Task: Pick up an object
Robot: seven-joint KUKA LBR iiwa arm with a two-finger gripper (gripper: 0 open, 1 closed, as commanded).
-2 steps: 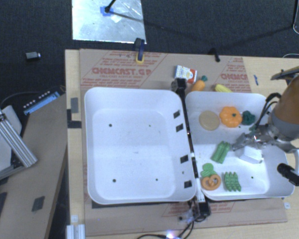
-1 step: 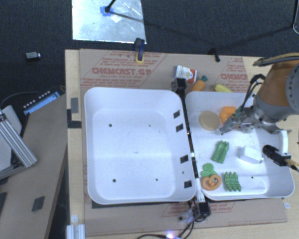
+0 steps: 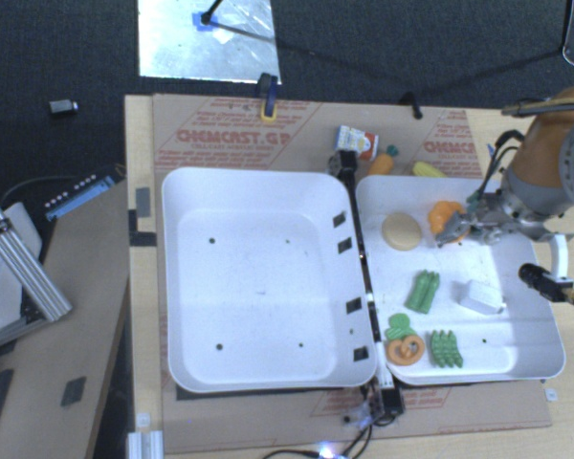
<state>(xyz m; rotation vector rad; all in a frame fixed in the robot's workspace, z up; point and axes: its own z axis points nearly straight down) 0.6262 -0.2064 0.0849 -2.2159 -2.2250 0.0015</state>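
Fingers [image 3: 447,233] against the orange ball [image 3: 444,214] — grip unclear — right bin [image 3: 531,357].

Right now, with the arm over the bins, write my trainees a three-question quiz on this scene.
1. True or false: the tan round disc lies in the left bin.
2. Which is nearest the gripper? A) orange object B) white block C) carrot slice
3. Fill in: the arm reaches over the ____ bin.

Key: 1 false, it lies in the right bin; 2 A; 3 right.
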